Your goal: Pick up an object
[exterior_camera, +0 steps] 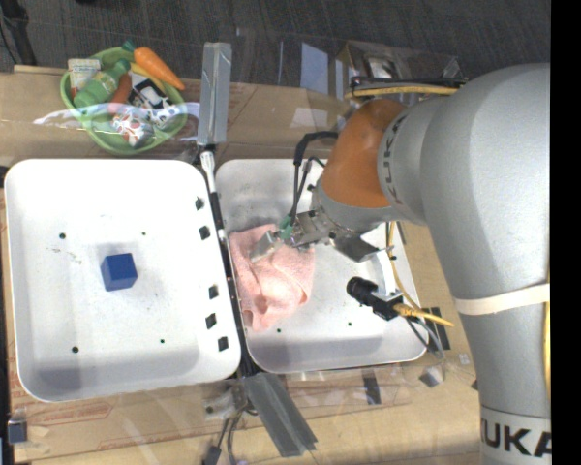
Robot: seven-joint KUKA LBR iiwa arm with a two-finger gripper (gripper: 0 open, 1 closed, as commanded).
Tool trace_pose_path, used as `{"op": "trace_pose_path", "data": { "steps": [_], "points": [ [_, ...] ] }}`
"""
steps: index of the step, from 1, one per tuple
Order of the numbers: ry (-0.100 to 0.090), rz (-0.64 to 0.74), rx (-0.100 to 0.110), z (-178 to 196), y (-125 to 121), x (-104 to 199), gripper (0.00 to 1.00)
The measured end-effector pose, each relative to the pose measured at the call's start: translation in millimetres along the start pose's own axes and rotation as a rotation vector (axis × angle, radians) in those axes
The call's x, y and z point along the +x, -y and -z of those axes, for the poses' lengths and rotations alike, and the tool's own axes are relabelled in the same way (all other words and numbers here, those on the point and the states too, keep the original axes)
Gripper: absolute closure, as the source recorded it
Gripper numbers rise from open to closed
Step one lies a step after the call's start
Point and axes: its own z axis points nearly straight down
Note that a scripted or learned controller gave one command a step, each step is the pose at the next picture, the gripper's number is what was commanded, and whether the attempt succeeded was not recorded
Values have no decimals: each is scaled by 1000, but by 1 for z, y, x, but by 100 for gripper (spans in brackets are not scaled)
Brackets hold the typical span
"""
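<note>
partial "uka" lettering on grey arm (484,260) over pink cloth (271,277)

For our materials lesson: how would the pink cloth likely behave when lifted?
The pink cloth lies crumpled in folds, so it is probably floppy and would drape. It looks thin, likely light. Bunched against the right bin's wall, it may drag.

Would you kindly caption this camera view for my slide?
KUKA arm's gripper down at a pink cloth in the right bin; blue cube in the left.
</note>
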Motion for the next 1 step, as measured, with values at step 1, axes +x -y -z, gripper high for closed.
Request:
{"op": "trace_pose_path", "data": {
  "steps": [1],
  "points": [
    [0,-414,-1,0,-69,-7,0]
  ]
}}
